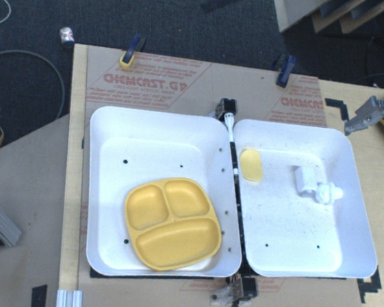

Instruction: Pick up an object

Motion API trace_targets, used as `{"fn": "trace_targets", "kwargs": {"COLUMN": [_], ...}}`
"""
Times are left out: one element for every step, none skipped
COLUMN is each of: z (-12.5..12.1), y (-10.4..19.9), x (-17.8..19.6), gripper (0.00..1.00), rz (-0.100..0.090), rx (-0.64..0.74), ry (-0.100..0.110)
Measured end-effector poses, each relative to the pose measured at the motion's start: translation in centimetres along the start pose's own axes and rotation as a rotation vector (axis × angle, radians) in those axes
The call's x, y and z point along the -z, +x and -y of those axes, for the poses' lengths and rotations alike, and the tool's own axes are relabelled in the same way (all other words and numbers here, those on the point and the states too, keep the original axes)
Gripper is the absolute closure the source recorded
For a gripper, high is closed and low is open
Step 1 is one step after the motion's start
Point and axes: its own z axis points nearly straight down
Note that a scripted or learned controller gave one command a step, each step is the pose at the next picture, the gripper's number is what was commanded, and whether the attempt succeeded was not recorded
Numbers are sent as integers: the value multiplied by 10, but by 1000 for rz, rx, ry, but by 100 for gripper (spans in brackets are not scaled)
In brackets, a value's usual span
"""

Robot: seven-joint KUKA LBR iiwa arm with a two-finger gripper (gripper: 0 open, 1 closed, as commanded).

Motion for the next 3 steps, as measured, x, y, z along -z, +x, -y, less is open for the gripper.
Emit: {"fn": "trace_targets", "kwargs": {"z": [11, 11, -57], "y": [29, 28, 90], "x": [123, 125, 112], "gripper": [0, 100, 100], "rz": [-1, 0, -3], "rx": [1, -3, 4], "ry": [-2, 10, 14]}}
